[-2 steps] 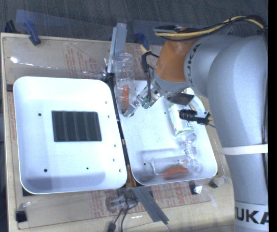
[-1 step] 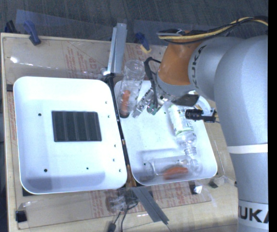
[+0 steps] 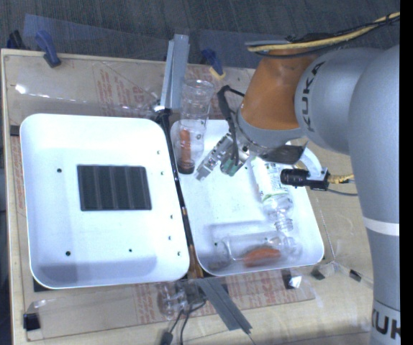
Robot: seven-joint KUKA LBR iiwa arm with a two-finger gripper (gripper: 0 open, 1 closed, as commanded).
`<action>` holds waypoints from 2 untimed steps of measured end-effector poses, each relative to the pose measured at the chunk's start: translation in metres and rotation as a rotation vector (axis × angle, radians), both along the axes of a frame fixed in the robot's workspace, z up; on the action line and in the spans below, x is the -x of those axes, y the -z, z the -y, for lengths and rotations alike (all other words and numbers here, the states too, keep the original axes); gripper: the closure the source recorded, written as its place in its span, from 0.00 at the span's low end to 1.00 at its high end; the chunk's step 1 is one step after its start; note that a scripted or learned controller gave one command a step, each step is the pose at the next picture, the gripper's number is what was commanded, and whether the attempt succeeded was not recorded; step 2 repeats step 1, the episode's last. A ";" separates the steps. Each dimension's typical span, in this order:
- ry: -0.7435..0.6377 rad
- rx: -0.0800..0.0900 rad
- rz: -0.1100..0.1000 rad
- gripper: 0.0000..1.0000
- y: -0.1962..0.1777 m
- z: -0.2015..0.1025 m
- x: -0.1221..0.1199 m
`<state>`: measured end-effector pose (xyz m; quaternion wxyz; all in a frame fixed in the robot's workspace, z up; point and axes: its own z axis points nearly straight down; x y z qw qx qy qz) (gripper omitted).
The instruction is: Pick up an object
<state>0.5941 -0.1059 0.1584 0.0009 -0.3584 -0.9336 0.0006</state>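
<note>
My gripper (image 3: pixel 218 167) hangs over the upper middle of the right bin (image 3: pixel 214 214), open, with nothing between its fingers. Just to its left a clear bottle (image 3: pixel 190 124) with brown-orange contents leans on the bin's upper left wall. To the gripper's right lies a clear bottle with a white label (image 3: pixel 271 185), pointing down the bin. Along the bin's lower edge lies another clear bottle (image 3: pixel 253 246) with something orange inside. The arm's orange band and grey wrist hide the bin's upper right corner.
The left bin (image 3: pixel 48 192) holds a dark ribbed rectangle (image 3: pixel 114 187) at its middle. A grey bar (image 3: pixel 173 70) stands at the back between the bins. Blue clamps (image 3: pixel 48 49) grip the bench's far edge. A clamp and cables (image 3: pixel 192 300) sit at the front.
</note>
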 end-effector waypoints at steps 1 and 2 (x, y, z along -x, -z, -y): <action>0.295 0.001 0.002 1.00 -0.042 -0.011 -0.036; 0.295 0.001 0.002 1.00 -0.042 -0.011 -0.036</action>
